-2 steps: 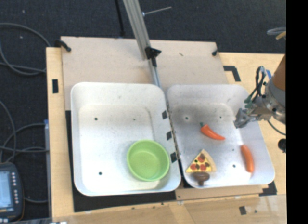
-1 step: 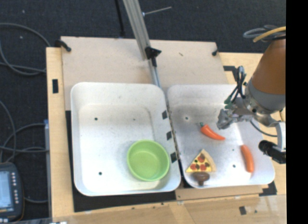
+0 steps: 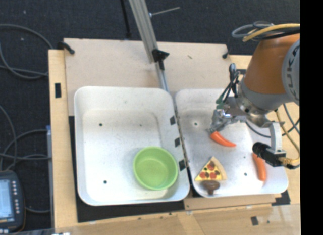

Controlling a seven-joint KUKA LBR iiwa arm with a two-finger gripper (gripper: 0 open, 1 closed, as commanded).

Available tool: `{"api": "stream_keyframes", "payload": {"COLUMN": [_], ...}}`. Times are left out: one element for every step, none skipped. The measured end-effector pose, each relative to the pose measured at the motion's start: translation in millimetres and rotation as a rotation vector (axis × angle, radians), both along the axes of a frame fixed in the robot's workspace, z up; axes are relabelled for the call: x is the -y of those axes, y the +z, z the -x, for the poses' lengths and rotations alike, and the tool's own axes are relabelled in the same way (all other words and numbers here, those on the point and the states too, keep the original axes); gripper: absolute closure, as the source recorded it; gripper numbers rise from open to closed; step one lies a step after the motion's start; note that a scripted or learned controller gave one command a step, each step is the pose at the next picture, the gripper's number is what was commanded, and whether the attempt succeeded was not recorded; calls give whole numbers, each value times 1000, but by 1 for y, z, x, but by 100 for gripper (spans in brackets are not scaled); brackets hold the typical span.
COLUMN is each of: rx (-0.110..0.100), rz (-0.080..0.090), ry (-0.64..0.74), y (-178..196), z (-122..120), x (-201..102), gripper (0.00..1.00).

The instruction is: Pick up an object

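Seen from above, the grey and orange robot arm reaches from the right over the right white bin (image 3: 202, 102), its gripper (image 3: 218, 124) lowered just above an orange carrot (image 3: 222, 139); whether the gripper is released or clenched cannot be told. Below the gripper lies a toy pizza slice (image 3: 211, 171), and to its lower right a second carrot (image 3: 260, 167). Far to its lower left, a green bowl (image 3: 155, 168) sits in the left white bin (image 3: 101, 107).

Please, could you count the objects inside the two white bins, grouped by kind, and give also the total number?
Green bowl, in the left bin: 1
Orange carrots, both in the right bin: 2, one just below the gripper, one near the bin's right edge
Pizza slice, in the right bin: 1
Total: 4
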State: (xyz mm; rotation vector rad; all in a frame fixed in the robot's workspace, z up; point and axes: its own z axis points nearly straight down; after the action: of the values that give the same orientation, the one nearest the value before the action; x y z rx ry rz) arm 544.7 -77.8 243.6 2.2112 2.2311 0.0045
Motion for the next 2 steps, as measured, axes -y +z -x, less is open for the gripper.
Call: {"api": "stream_keyframes", "payload": {"rx": [1, -1], "rz": [0, 0], "ry": [0, 1], "y": [10, 16], "z": [-1, -3], "x": [-51, -110], "gripper": [100, 100]}}
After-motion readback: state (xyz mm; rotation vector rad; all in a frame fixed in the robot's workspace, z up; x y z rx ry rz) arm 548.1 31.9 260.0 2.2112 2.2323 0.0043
